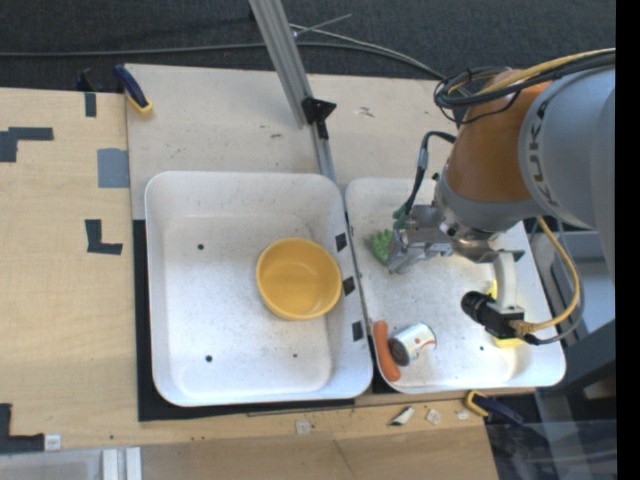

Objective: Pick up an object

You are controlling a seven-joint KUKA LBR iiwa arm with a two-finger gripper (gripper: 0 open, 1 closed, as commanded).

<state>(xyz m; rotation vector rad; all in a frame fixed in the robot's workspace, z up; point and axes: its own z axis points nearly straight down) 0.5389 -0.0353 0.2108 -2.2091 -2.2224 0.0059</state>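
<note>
A yellow bowl [297, 278] sits upright in the left bin [180, 208], right of its middle. In the right bin [440, 368] a small green object [382, 243] lies by the left wall. An orange carrot-like piece [385, 351] and a small white and silver can [411, 343] lie side by side at the front left. My gripper [402, 255] hangs low over the right bin, its tip just right of the green object and close to it. The wrist hides how the two meet.
A slanted metal pole [290, 68] crosses the bench behind the bins. The big grey and orange arm [520, 158] covers the right bin's back right. A black cable part with yellow ends [490, 313] hangs over that bin's right side. Small scraps [415, 415] lie on the bench in front.
</note>
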